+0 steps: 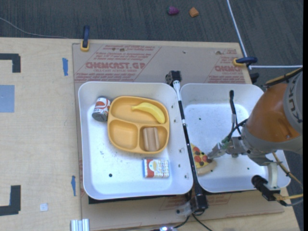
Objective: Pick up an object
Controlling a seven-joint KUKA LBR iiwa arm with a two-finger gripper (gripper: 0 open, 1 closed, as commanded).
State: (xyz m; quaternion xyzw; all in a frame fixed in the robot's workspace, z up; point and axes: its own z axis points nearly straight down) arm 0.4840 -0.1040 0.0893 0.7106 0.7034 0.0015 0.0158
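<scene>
Under the slanted overhead camera sits a pale wooden bench (38, 143), marked with strips of blue tape and black corner brackets. On it lies a sheet of brown cardboard (144, 61) printed with red lettering, held at its far edge by clamps. Beyond the bench is dark grey carpet (120, 8), where two small bits — one purple, one orange — lie near the top of the view, and a thin white cable runs across at a slant.

Two shallow white bins rest side by side on the cardboard. The left bin (96, 177) holds a yellow divided tray (120, 134) with a banana (150, 111) in its far section and a small brown block (150, 138) in one near section. A red and white can (100, 109) lies touching the tray's left edge, and a small carton (156, 168) lies near the bin's front.

The right bin (211, 105) holds a toy pizza slice (199, 160) — tan crust, yellow top, red dots — lying flat at the bin's left wall near the front. The gripper (217, 151) reaches in from the right, just beside the slice; whether it is spread or pressed together cannot be told.
</scene>
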